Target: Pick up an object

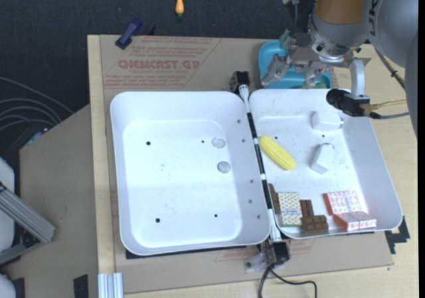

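Nearest you, along the front edge of the right bin [388,187], sits a row of small packages: a pale checked box [288,208] by the divider, a dark brown chocolate-like block [311,218] just beside it, and a red-and-white carton [346,209] toward the bin's right corner. The three lie close together, the brown block touching or almost touching the checked box.

Farther in, a yellow corn cob [277,152] lies at a slant just beside the black divider strip [255,147] where the two bins meet. To its right, two small white blocks [321,157] rest well apart from the corn, one behind the other [325,119].

The left bin [133,177] shows two faint round discs [219,143] near its right wall, one in front of the other.

At the far rim of the right bin, your gripper [292,71] hangs above a light blue object [272,58] that lies on the bench just behind the bin. The fingers appear spread around or over that blue shape, but you cannot tell from this angle whether they grip it. The arm [342,4], grey with its orange band, rises out of the top right.

Beyond the bench board [166,58], a blue clip [128,34] sits at its far left corner, and a small orange piece [179,4] lies on the dark carpet.
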`<state>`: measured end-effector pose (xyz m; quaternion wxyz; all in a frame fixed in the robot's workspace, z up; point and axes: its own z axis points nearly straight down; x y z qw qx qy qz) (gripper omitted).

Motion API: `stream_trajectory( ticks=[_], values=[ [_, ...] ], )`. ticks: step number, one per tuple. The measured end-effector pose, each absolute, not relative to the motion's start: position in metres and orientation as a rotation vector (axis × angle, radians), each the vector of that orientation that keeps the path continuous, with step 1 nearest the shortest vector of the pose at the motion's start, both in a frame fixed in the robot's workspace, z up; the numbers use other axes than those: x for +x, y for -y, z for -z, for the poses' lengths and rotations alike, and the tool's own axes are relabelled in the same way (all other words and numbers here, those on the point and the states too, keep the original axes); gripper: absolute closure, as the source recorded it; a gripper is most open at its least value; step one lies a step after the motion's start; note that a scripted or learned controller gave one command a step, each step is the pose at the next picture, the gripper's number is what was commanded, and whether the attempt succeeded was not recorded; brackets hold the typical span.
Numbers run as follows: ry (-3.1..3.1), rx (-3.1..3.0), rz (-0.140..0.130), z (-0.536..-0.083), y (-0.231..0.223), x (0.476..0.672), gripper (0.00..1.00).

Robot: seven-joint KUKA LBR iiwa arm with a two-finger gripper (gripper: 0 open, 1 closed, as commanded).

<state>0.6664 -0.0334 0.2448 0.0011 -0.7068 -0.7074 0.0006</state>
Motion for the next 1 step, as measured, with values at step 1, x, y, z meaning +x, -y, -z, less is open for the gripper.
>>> stream_trajectory(
  ticks=[1],
  values=[
    [2.223, -2.219, 0.0, -0.2551, 0.0327, 0.6669, 1.0]
  ],
)
